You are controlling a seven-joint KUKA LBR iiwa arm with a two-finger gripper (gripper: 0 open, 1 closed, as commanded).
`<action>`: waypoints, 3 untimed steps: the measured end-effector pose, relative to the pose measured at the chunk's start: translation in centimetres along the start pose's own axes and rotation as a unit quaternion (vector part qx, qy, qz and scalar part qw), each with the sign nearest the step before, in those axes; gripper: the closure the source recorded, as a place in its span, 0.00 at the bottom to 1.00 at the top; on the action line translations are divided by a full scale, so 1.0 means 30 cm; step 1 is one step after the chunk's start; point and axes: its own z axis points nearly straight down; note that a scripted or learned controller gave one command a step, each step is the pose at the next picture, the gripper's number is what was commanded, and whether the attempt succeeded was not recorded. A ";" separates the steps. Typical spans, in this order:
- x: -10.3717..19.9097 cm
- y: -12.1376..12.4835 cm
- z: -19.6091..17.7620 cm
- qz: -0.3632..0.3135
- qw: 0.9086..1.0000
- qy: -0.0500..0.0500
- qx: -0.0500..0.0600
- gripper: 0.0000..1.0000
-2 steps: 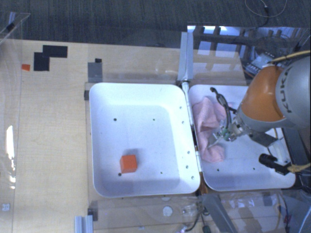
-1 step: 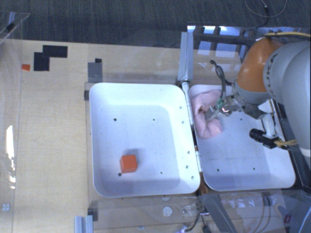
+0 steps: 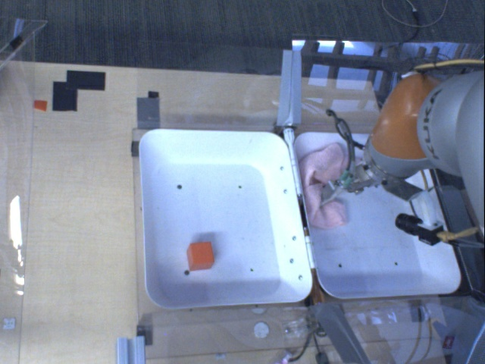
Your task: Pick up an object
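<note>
A crumpled pink cloth (image 3: pixel 320 174) lies in the right bin (image 3: pixel 394 275), against its left wall near the far corner. My gripper (image 3: pixel 334 191) is down on the cloth's right side, its tip sunk among the folds. The grey arm with its orange band (image 3: pixel 400 127) comes in from the right above the bin. A small orange cube (image 3: pixel 201 255) sits alone in the left bin (image 3: pixel 220 161), toward the near left corner, well away from the gripper.
A black plug with a cable (image 3: pixel 417 229) hangs over the right bin's right side. A metal post (image 3: pixel 288 89) stands behind the seam between the bins. Black tape marks (image 3: pixel 74 88) and a small orange tag (image 3: pixel 40 105) lie on the bench at far left.
</note>
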 end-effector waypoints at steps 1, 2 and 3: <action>0.006 -0.086 -0.002 0.010 1.000 0.000 0.000 0.00; -0.104 0.154 0.010 0.065 0.998 0.001 0.002 0.00; -0.033 -0.104 0.002 0.105 0.995 0.001 0.002 0.00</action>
